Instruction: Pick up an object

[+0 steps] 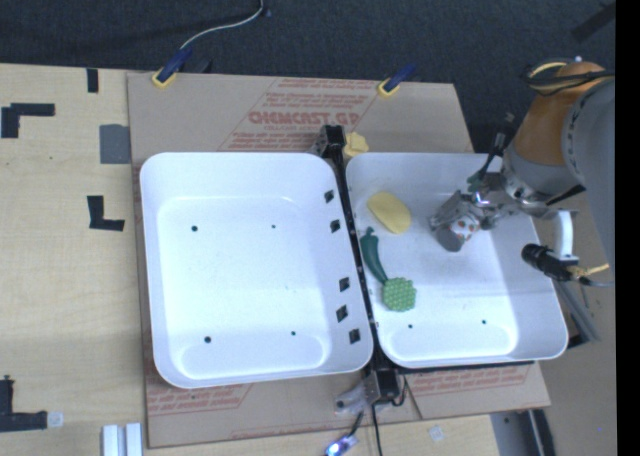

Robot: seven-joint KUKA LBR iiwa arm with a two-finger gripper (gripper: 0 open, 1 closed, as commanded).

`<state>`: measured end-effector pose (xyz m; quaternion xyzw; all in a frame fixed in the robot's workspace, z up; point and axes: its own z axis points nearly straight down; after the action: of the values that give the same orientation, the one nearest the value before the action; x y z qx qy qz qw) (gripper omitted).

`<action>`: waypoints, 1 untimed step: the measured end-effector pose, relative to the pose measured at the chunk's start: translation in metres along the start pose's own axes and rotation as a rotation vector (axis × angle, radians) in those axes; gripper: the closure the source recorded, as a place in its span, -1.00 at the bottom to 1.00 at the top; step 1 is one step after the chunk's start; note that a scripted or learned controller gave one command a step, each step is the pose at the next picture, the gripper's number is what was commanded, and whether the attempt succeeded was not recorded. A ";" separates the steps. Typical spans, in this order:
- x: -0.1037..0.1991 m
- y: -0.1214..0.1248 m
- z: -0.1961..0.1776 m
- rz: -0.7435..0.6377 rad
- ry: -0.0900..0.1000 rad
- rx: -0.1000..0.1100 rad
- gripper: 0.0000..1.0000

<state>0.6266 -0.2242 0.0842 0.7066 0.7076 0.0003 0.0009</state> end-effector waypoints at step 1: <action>0.001 0.032 -0.001 -0.001 -0.001 -0.001 -1.00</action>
<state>0.6590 -0.2232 0.0853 0.7061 0.7081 0.0006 0.0016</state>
